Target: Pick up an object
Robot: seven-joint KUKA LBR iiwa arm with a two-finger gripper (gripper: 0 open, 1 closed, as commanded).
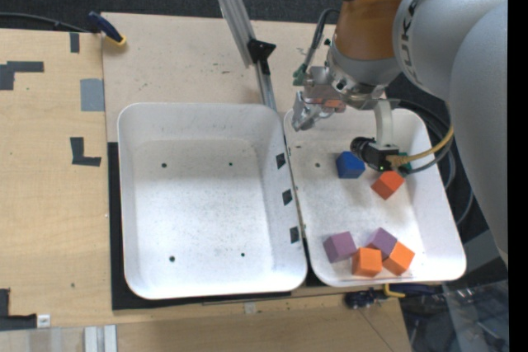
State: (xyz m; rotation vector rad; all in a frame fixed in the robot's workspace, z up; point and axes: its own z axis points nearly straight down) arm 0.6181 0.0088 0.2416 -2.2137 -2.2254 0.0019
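Observation:
My gripper (307, 113) hangs over the far left corner of the right bin (429, 247), above the bin floor. Nothing shows between its fingers. A blue cube (350, 166) lies in the middle of the right bin, to the right of and nearer than the gripper. An orange-red cube (387, 184) sits just right of it. At the near end lie two purple cubes (339, 246) (383, 241) and two orange cubes (368, 261) (400, 257), packed close together.
The left bin (148, 136) stands beside the right one, its rim touching along the middle. A slanted metal rail (235, 4) runs from the top down to the bins' far junction. Cables (412, 157) loop by the right bin's far right side.

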